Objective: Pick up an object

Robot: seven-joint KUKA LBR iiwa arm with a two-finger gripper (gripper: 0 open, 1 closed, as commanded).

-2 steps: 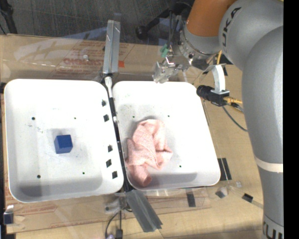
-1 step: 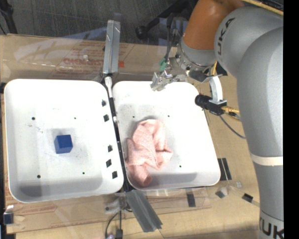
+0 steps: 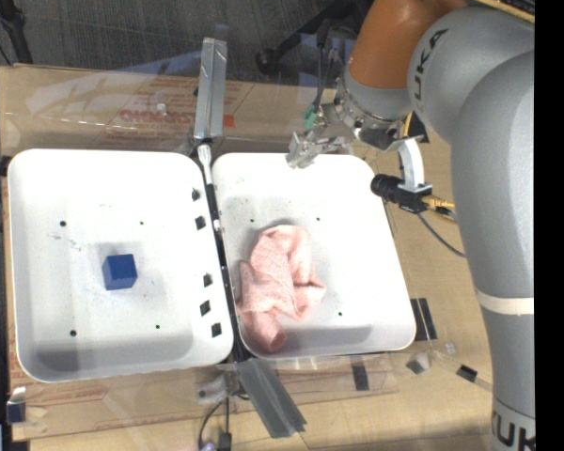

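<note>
A crumpled pink cloth (image 3: pixel 276 283) lies in the right bin (image 3: pixel 376 280), toward its lower left. A small blue cube (image 3: pixel 119 271) sits in the left bin (image 3: pixel 38 242), left of centre. My gripper (image 3: pixel 305 148) hangs over the back rim of the right bin, well above the cloth, below the orange-banded wrist. Nothing shows between its fingertips, and its small pale tips are too blurred to read.
A grey divider with black clips (image 3: pixel 207 252) runs between the two bins. A metal bar (image 3: pixel 209 87) stands upright behind the bins. A black cable and connector (image 3: pixel 404 194) hang at the right bin's far right corner. The arm's grey body fills the right side.
</note>
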